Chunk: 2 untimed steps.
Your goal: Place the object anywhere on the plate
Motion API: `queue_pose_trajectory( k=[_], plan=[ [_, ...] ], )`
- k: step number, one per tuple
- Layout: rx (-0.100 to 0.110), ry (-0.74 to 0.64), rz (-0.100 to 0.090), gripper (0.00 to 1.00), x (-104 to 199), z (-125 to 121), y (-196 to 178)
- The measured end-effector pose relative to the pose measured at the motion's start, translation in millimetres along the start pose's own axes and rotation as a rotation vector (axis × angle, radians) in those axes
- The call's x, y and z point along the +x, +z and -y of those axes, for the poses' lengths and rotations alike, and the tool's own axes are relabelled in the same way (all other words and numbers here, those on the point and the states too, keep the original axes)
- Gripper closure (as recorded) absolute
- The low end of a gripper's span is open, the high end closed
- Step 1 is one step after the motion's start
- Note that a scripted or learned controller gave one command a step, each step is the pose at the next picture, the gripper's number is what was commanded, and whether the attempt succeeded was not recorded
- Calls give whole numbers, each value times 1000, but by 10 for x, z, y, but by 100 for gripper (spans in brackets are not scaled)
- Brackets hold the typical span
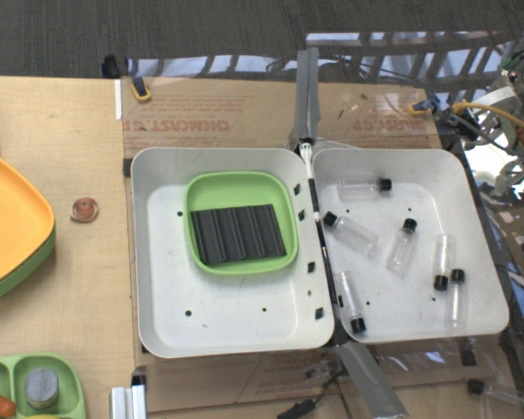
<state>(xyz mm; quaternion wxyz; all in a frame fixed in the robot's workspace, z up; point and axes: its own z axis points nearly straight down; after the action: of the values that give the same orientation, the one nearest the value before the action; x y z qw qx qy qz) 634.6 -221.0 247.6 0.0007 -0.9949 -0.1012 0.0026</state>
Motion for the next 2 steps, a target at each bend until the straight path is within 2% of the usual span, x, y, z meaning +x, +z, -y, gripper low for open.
queue_pose_trajectory(
  k=[2],
  plan=[
    [1,5,-1,0,-186,20,-151]
  ],
)
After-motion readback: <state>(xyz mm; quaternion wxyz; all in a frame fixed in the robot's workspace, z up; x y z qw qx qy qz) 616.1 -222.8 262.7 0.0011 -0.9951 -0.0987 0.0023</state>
